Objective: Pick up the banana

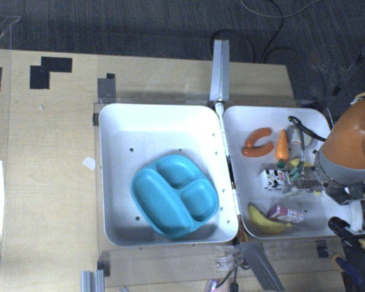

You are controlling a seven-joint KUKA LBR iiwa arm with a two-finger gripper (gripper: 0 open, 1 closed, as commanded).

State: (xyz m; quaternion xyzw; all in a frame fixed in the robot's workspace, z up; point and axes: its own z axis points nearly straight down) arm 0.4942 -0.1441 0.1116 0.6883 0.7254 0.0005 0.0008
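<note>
At the far left of the frame lies the pale wooden bench (42, 163), with black marks in its upper left corner and dark carpet with loose cables along the top. Next comes the left bin (115, 132), where a blue divided tray (173, 194) sits tilted in the lower half.

Right of the centre rail, the right bin (255, 117) holds the clutter: an orange sausage-shaped toy (257, 143) at the upper left, a small carrot (282, 145) beside it, a black-and-white patterned item (274, 178) at mid-height, and a small pink-labelled packet (287, 212) low down. The banana (266, 219) lies along the bin's lower edge, just left of and partly beneath that packet.

The gripper (297, 178) hovers over the middle of the right bin, above and to the right of the banana; whether it is open or closed I cannot tell. The orange-banded arm (353, 145) fills the right edge.

The reach appears to be in hand, with the fruit not yet taken. The next move likely calls for shifting toward the lower left and descending onto the banana's free end, clear of the packet and the bin wall.
</note>
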